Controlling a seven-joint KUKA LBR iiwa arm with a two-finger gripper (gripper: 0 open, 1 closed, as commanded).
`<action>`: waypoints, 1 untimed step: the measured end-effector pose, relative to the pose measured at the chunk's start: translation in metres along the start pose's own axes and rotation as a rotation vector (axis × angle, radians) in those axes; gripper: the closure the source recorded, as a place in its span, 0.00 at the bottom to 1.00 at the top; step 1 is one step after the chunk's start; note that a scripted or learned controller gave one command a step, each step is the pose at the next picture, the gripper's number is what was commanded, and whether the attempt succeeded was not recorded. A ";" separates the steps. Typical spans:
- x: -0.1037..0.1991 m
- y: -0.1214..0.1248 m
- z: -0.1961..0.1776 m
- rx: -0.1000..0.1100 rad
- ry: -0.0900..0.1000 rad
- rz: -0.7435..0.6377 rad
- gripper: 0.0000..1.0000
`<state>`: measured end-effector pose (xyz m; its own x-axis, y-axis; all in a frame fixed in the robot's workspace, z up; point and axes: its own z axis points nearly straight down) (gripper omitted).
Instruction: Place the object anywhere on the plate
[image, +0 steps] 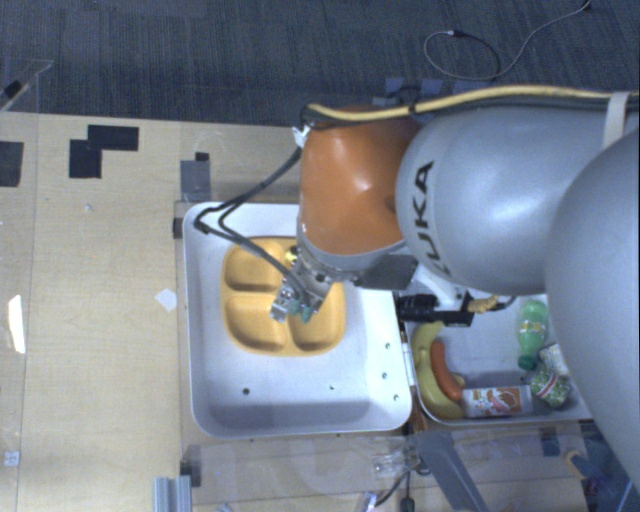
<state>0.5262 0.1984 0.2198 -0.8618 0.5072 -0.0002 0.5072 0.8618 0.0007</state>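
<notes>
Across the right half of the view the grey arm fills the frame, its smooth rounded shell bearing black letters that read "UKA", with the start of the word cut off by the curve of the housing. Next to it sits the glossy orange band, dome-shaped, with a black cable looping from its left side down to the rim of the left bin. Under these parts lies the pale wooden bench, flat and matt, with black square marks near its upper left. On it stands the left bin, a shallow white tray with rounded corners and a few small dark holes in its floor. Inside that bin, toward its upper middle, rests the yellow plate, a rounded square of shiny plastic split by raised ridges into compartments. The right bin lies just beside the left one and is partly covered by the arm; it holds a banana curving along its left wall, a red sausage-shaped toy touching the banana, a flat packet with a red and white label too small to read, and a green bottle. The gripper hangs over the right side of the plate, metal and dark; something small and greenish sits at its tip, too blurred to name or to give a direction, and whether the gripper is apart or together cannot be told.
</notes>
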 end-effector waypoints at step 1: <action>0.000 0.000 0.000 0.000 0.000 0.000 0.00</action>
<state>0.5263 0.1984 0.2200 -0.8618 0.5073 -0.0005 0.5073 0.8618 0.0010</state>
